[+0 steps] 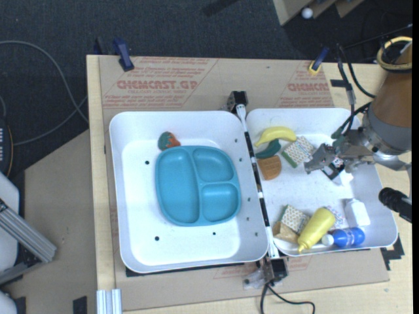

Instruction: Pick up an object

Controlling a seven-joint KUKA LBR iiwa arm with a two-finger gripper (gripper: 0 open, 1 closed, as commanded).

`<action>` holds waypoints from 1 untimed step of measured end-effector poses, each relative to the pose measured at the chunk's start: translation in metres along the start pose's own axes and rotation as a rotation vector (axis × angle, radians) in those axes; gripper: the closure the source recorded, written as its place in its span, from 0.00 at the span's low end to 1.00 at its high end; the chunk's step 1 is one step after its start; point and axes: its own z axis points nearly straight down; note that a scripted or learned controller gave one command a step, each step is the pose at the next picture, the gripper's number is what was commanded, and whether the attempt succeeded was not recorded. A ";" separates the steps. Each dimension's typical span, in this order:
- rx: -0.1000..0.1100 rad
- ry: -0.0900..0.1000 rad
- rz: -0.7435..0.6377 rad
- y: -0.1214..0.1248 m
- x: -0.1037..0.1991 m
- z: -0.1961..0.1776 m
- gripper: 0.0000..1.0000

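In the right-hand bin [366, 195], over its bare middle, the gripper [325, 159] hangs just right of a small checkered packet [298, 152], and nothing sits between its dark fingers [314, 163]; they look slightly parted, though from this slant I would not swear to how far. So I would judge the pick barely begun: no object is in hand or lifted, and the choosing, closing and raising are all left to do. The nearest candidates lie just beside the gripper on its left: one yellow banana [276, 135] at the top of the bin, one dark teal piece [267, 150] tucked under it, and one brown rounded item [269, 167] below that, close to the wall between the bins. Down in the near corner sit a second checkered packet [293, 218], one yellow squeeze bottle [315, 227] lying slantwise, and one blue-and-white bottle [346, 238] beside it, with a small white block [357, 212] above. The left-hand bin [131, 175] holds one blue divided plate [196, 184] with three compartments, and one small orange-and-green toy [169, 140] touching its upper left rim.
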 end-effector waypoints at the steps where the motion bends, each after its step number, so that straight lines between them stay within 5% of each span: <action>1: 0.001 -0.001 0.001 0.083 -0.049 0.052 0.00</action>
